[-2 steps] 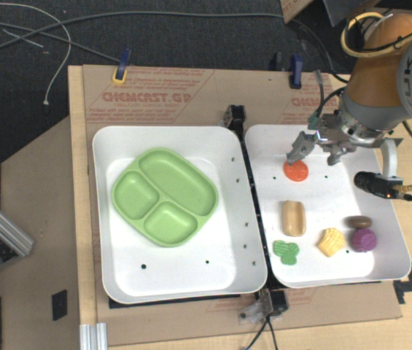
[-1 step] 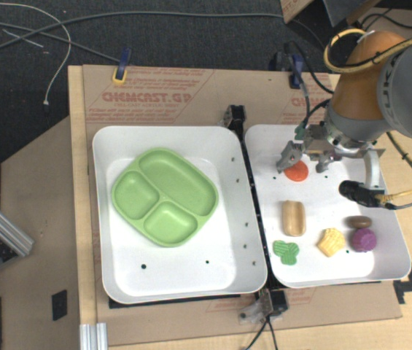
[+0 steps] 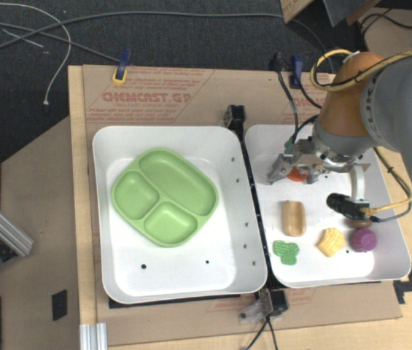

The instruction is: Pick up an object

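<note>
Lying in the right bin (image 3: 315, 270) were four small things: a tan loaf-shaped piece (image 3: 292, 217) near the middle, a green leafy piece (image 3: 286, 251) just in front of it by the bin's inner wall, a yellow knobbly piece (image 3: 329, 241) to its right, and a purple ball (image 3: 363, 240) just beside the yellow one. None of them touched another. The left bin (image 3: 191, 265) held a green divided plate (image 3: 163, 195), lying flat and turned at a slant. Both bins sat on a cardboard-covered bench (image 3: 162, 93).

The grey arm (image 3: 402, 100) came in from the right, with its orange band (image 3: 348, 97) over the far part of the right bin. The gripper (image 3: 293, 170) pointed down over that bin's far half, above bare white floor, apart from the tan piece and well apart from the other three. Nothing stood between it and the tan piece.

Whether the gripper was wide or narrow could not be told, since the wrist covered much of it from above. A small red-orange patch at the gripper was too blurred to identify. The arm's bulk was cut off at the right edge.
</note>
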Available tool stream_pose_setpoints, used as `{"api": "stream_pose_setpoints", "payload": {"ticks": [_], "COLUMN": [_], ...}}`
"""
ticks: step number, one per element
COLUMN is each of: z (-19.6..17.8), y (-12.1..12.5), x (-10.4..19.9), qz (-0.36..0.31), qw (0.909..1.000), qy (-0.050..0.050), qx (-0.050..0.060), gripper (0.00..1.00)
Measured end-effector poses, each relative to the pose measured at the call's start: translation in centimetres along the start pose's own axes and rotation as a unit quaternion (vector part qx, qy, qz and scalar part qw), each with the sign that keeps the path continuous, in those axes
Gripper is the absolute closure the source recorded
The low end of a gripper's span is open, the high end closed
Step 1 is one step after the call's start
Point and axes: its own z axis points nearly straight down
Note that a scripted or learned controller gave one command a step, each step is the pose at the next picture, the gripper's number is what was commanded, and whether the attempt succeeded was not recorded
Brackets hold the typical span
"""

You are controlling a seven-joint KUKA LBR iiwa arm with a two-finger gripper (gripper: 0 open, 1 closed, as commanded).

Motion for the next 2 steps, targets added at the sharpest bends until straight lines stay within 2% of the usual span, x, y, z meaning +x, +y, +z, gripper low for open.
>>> {"api": "stream_pose_setpoints", "payload": {"ticks": [1, 2], "z": [-1.3, -6.2], "y": [0.1, -0.7], "x": [0.0, 0.1], "qz": [0.000, 0.001], "qw": [1.0000, 1.0000], "qy": [0.000, -0.001], "qx": [-0.002, -0.003], "gripper": [1.00, 1.00]}}
